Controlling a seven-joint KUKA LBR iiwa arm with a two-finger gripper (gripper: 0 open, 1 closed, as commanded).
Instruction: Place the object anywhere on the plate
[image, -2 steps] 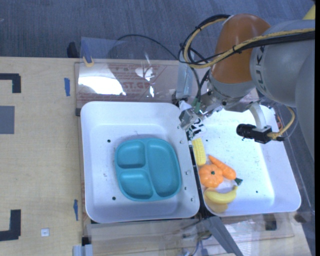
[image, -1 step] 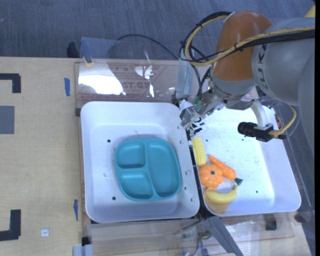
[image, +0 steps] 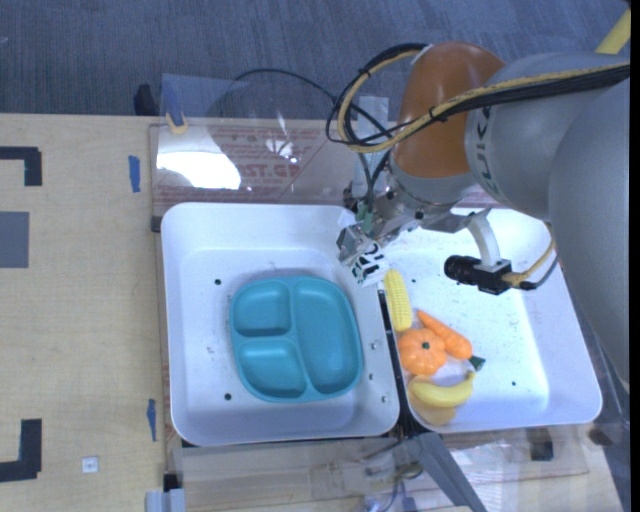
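Gripper (image: 362, 252) is hovering at the divider between the bins, at 12 o'clock from the corn (image: 398, 298); can't tell whether it's carrying anything. Plate (image: 296, 337) is sitting at 8 o'clock from it. Carrot (image: 445, 333), orange (image: 422, 353) and banana (image: 443, 391) are crowding the corn, so I'd approach from above.

Two white bins (image: 190, 300) side by side

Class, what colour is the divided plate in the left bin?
Teal blue all over; the plate shows clearly in the camera view.
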